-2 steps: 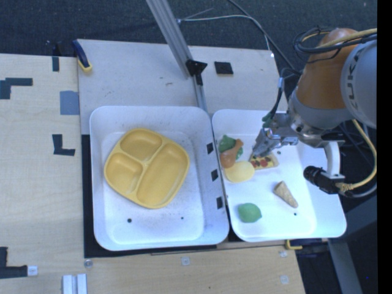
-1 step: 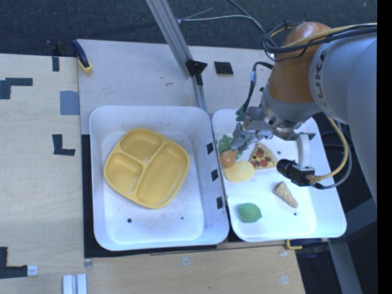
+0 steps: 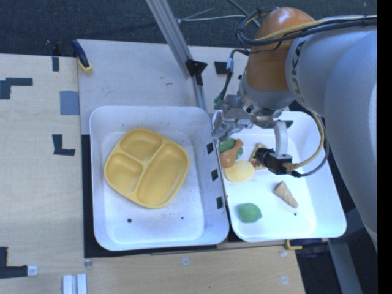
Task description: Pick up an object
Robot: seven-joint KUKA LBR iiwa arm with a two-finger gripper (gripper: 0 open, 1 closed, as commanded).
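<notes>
Just right of the frame's centre, a small orange toy piece with a green leafy top (image 3: 230,153) lies in the right-hand shallow white bin (image 3: 324,216), close against that bin's left wall. Touching it on its lower right is a pale yellow rounded piece (image 3: 239,172). Further down the same bin sits a green rounded lump (image 3: 249,212), and to the right of that, apart from it, a tan wedge-shaped piece (image 3: 285,194) with its point aimed toward the upper left.

The metal two-finger gripper (image 3: 225,126) hangs directly above the orange-and-green piece, at the upper left corner of the right bin; whether its claw is apart or together cannot be made out from this angle, and nothing can be seen clamped in it. A small black block with a cable (image 3: 269,159) hangs off the wrist to the gripper's right, over the middle of the bin. Above the wrist rises the orange band (image 3: 277,48) and the bulky grey arm (image 3: 343,97), filling the upper right of the frame.

In the left-hand shallow white bin (image 3: 110,225), left of centre, a yellow plastic divided tray with three compartments (image 3: 147,166) lies flat, turned at a slant. A grey metal strut (image 3: 168,23) runs diagonally from the top of the frame down to the gap between the two bins.
</notes>
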